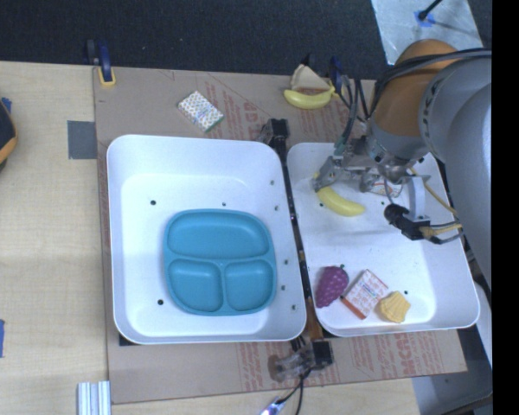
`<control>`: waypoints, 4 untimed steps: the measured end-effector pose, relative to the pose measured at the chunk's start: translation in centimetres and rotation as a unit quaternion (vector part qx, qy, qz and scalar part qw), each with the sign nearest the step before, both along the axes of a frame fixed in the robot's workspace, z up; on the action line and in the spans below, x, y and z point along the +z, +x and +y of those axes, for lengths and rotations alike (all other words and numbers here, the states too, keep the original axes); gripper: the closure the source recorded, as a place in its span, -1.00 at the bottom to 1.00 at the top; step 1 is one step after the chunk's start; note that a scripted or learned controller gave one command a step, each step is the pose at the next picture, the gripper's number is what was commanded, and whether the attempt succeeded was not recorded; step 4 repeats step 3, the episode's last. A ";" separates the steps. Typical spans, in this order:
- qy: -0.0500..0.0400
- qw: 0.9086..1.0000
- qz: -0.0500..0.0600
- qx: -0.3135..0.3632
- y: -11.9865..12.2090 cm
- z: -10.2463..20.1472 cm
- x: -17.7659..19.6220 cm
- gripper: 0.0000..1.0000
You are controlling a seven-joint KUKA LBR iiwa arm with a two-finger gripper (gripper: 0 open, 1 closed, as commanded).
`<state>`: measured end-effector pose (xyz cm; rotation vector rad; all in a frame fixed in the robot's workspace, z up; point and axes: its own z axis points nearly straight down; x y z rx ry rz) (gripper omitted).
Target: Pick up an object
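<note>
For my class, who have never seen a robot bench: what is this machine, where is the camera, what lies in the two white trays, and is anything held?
One camera looks down at a slant. The grey robot arm with an orange band reaches in from the right. Its gripper hangs low in the right bin, just above a yellow toy banana; whether it grips it cannot be seen. That bin also holds purple toy grapes, a small red-and-white packet and a yellow piece. The left bin holds a blue divided plate.

– What is held in the left bin?
– A divided tray is laid at its middle.
– And the right bin?
– A banana is placed near its back; three small items are set along its front.
</note>
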<state>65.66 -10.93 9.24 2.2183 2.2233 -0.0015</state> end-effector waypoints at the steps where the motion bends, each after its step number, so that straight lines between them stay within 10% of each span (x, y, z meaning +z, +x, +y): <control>1: 0.001 1.000 0.002 0.001 0.0 0.8 0.0 -1.00; 4: 0.001 1.000 0.002 0.000 0.0 0.7 0.0 -1.00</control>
